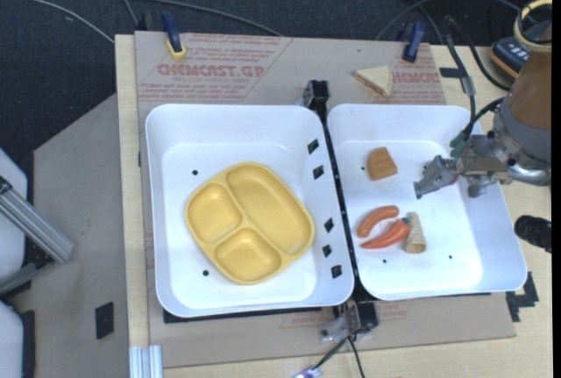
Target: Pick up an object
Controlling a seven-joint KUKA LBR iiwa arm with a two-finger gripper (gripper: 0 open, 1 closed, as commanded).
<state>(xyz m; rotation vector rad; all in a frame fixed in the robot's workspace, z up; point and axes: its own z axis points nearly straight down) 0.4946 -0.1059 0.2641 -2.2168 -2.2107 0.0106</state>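
Orange chili (387, 235), sausage (378, 218) and cone (414, 232) huddle just below the gripper (429, 177); can't tell its finger gap, so it might nudge neighbours.

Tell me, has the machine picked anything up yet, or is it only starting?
Nothing looks picked up yet. The gripper hangs over the right bin with nothing seen in it. The brown nugget, the sausage, the chili pepper and the cone all lie on the bin floor. The yellow divided plate sits in the left bin. Lowering, gripping and lifting are all left.
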